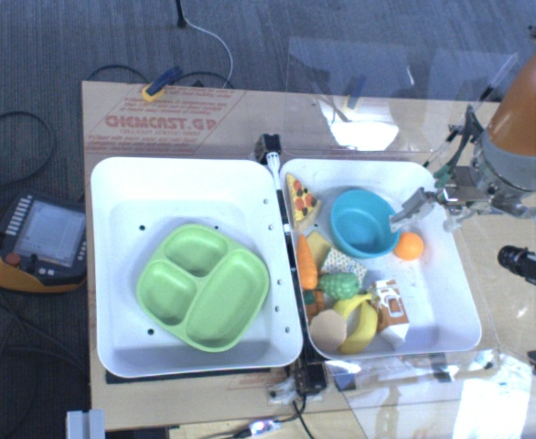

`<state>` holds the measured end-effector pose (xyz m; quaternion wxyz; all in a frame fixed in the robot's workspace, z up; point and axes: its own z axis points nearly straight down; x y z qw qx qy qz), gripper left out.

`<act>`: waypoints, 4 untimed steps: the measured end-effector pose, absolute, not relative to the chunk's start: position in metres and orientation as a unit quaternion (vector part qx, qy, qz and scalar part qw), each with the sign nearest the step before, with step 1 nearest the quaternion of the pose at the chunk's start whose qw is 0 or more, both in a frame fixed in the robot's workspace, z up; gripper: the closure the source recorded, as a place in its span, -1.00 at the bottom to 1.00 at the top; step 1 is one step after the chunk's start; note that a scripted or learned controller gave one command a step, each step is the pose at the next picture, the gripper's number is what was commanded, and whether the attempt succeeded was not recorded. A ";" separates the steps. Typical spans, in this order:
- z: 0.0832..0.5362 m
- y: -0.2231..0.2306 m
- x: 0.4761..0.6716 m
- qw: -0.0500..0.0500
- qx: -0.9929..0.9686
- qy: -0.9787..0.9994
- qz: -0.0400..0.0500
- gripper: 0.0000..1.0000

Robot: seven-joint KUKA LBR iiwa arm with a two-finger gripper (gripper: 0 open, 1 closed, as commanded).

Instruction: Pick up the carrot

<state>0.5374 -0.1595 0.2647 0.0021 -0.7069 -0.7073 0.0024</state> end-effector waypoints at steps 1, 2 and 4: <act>0.152 -0.173 0.580 0.005 -0.628 -0.778 0.003 -1.00; 0.095 -0.204 0.595 0.000 -0.648 -0.761 0.000 -1.00; 0.094 -0.211 0.547 -0.008 -0.682 -0.731 -0.016 -1.00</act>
